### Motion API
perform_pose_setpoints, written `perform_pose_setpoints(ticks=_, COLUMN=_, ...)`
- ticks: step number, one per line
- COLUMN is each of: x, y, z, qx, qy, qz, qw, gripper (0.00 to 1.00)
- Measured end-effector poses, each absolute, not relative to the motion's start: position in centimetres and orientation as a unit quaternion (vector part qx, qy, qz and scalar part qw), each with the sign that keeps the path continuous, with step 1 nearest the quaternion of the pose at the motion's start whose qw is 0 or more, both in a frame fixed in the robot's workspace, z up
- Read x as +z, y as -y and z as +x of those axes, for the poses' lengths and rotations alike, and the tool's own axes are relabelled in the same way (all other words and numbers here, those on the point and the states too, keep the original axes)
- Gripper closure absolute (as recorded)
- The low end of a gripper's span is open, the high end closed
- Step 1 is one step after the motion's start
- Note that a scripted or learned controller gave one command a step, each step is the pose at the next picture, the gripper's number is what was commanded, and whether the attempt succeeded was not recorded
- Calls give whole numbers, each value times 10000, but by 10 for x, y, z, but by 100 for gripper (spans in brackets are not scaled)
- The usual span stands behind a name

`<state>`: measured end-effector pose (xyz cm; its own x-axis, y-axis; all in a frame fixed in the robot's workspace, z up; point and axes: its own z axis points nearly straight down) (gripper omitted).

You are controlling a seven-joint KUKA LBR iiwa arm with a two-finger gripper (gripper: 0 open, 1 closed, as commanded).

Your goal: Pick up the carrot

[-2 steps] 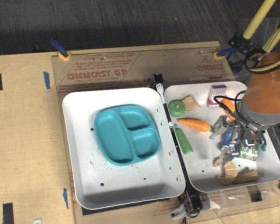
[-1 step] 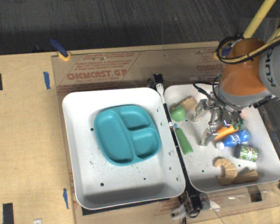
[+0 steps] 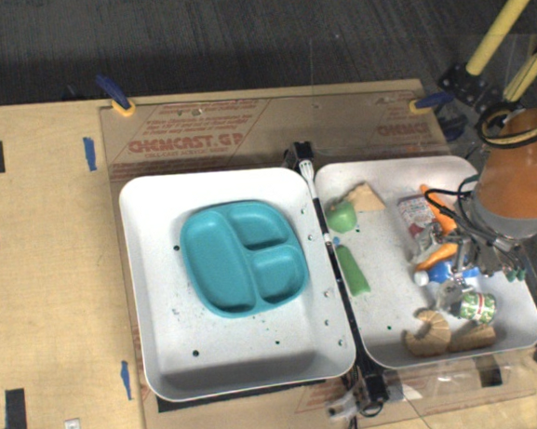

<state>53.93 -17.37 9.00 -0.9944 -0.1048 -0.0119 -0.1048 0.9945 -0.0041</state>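
Camera view — gripper (image 3: pixel 452 260) hovers right at the carrot (image 3: pixel 437 259), lined up to grab — grip state unclear.

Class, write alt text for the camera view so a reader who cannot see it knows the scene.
A grey robot arm with an orange band reaches into the right white bin, its gripper among small items beside an orange carrot. A green stick-shaped piece lies nearer the divider. The left white bin holds a teal divided plastic plate.

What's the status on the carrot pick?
Gripper low over right bin clutter. Carrot beside it, grasp unconfirmed. Can and wrapper crowd it.
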Motion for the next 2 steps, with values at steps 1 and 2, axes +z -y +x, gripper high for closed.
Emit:
perform_pose_setpoints(ticks=1, x=88, y=200, z=666, qx=40, qy=-9972, qz=-748, qw=38, gripper=0)
perform_pose_setpoints(ticks=2, x=88, y=197, z=616, qx=5, qy=-9957, qz=-922, qw=48, gripper=0)
